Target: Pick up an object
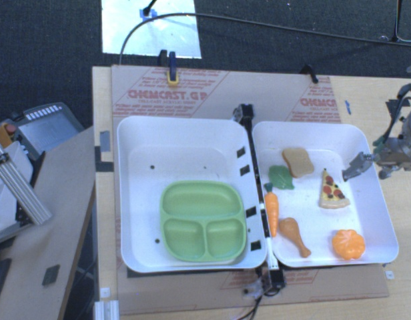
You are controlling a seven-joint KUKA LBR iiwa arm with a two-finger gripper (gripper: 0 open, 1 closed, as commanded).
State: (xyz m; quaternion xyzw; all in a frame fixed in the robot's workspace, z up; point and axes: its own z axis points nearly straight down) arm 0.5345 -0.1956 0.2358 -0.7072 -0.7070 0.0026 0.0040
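Gripper (359, 166): hanging just inside the right edge of the right bin (375, 199), above its floor, probably lining up over a target before dropping. Holding nothing visible; being too small and side-on here to tell whether open or closed.

Pizza slice (333, 192): lying flat near the middle of that bin, just beside the gripper towards the left, and so looking like the likeliest pick. Lying clear of its neighbours, leaving room for a grasp from either side.

Bread slice (298, 162): resting near the far edge, touching or nearly touching a green leafy piece (281, 177). Carrot (271, 213): lying along the left edge, tight to the wall, probably awkward to reach. Drumstick (294, 235): lying slantwise near the front edge. Orange (348, 244): sitting by the front right corner, round and likely to roll under a poor grip.

Green tray (203, 220): sitting in the left bin (145, 152), towards its front edge, perhaps waiting as a place for setting things down.
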